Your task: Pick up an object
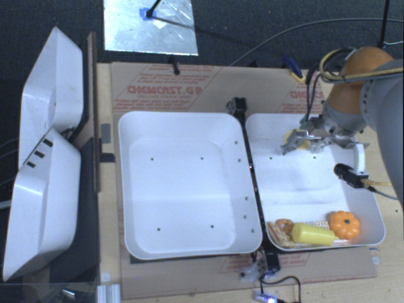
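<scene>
From the overhead camera, you have the gripper (295,142) low over the back of the right bin (315,175), near its far wall. A small yellow thing (305,143) shows right at the fingers, but you cannot tell from here whether the fingers are spread or clenched, or whether that yellow piece is actually between them or just lying beside them. Treat it as unconfirmed.

The other candidates sit well apart from the gripper, bunched along the near wall of the same bin: a small orange pumpkin (344,223), a yellow block (312,234) touching it, and a pretzel-like piece (282,229) in the corner.

What could go wrong: if the yellow thing is only pinched at an edge, it may slip out as the arm lifts. So close to the wall, the fingers could also scrape the bin. If you go for the front pile instead, the items crowd each other and the wall, so a finger could land on a neighbour and push things aside.

The left bin (189,182) plays no part here.
</scene>
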